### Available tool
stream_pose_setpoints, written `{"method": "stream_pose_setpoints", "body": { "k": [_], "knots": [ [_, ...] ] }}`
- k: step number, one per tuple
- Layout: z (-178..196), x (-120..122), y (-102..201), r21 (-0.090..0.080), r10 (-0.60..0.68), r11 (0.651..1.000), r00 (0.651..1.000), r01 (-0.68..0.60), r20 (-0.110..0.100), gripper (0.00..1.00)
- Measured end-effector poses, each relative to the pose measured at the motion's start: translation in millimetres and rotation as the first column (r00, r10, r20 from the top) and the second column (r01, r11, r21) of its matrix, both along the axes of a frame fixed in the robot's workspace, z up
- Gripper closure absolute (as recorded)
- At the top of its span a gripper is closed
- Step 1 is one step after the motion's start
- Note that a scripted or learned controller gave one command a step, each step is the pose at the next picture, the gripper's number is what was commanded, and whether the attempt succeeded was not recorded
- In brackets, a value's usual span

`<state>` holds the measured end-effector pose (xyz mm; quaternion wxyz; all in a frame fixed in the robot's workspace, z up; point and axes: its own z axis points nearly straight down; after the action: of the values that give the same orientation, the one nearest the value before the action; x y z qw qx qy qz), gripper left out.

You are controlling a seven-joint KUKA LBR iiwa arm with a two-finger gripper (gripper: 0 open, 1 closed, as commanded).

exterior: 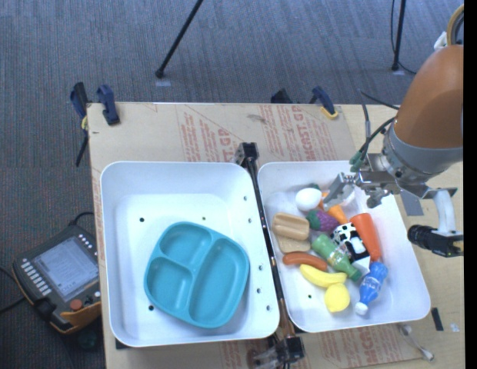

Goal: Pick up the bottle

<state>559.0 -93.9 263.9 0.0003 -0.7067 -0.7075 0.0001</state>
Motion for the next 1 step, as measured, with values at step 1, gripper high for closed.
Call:
{"method": "stream_pose_setpoints", "body": {
  "k": [1],
  "knots": [
    [-87.6, -25.9, 4.0, 0.002, 0.041, 0.999, 0.999, -0.041, -0.004, 0.0]
  ]
}}
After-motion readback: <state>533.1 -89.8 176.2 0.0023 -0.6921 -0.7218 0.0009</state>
